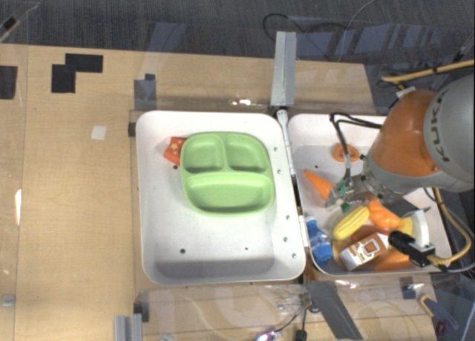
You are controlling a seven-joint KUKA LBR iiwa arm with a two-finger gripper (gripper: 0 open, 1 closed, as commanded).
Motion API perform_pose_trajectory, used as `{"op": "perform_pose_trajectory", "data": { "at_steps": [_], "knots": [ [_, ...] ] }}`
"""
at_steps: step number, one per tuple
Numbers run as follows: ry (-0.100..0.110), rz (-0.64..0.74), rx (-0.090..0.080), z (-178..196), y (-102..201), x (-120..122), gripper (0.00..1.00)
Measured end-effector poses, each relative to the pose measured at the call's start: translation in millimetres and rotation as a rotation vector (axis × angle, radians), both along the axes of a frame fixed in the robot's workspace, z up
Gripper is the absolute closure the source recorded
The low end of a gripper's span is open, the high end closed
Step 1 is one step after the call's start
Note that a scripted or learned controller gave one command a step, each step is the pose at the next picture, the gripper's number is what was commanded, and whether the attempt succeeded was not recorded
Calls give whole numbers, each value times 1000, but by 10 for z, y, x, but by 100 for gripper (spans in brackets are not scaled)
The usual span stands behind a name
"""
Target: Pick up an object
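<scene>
Claw [344, 194] is low inside the right bin [315, 137], about mid-bin, at the end of the grey arm [453, 128] that reaches in from the view's right. The orange band [404, 139] sits over it and hides part of the bin floor. Whether it is open or closed cannot be told from this slant, nor whether it grips anything.

Pickable things, right bin:
- Toy carrot [318, 182] lies just left of the claw, flat on the white floor, its thin end pointing up-left toward the wall between the bins. Touching the claw or only beside it: cannot tell.
- Small orange disc [340, 154] lies further back, apart from the carrot and close to the edge of the orange band.
- Yellow corn cob [351, 221] lies just in front of the claw, at a slant.
- Orange lump [384, 215] is beside the cob on its right, against the arm's shadowed edge. Its kind is unclear.
- Brown packet [364, 251] with a pale label lies at the front wall, touching the cob from below.
- Blue item [319, 242] is in the front-left corner, just beside the packet. It is too small to name.

Left bin [152, 213]:
- Green divided plate [226, 171], three compartments, rests flat in the back half.
- Red-orange piece [173, 151] sits at the plate's back-left edge, partly under the rim.

Both bins sit side by side on the pale wooden bench [67, 206].
</scene>
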State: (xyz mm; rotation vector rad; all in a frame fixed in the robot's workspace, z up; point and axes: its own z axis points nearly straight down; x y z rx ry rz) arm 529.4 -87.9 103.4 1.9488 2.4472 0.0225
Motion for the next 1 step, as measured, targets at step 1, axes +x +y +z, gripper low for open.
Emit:
{"op": "perform_pose_trajectory", "data": {
  "at_steps": [1],
  "knots": [
    [16,-370,1,819,447,685,100]
  ]
}}
